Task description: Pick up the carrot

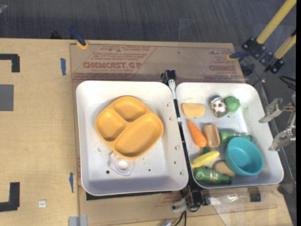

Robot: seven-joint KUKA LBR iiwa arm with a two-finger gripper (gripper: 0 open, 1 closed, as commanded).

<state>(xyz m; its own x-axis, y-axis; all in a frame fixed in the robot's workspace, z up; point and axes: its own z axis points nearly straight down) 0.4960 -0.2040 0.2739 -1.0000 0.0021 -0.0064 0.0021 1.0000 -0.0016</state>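
Carrot (197, 132) near right bin's (250, 181) left wall

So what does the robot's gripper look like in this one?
The gripper appears at the right edge, next to the right bin, as thin, pale grey, metal-looking pieces with a spindly outline. It is too small and blurred to make out markings or cables.

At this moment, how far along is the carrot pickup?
Nothing looks done yet: the carrot lies in the right bin beside the hot dog, untouched. The gripper sits at that bin's right edge, away from the carrot, holding nothing visible. Approach, grasp and lift all remain.
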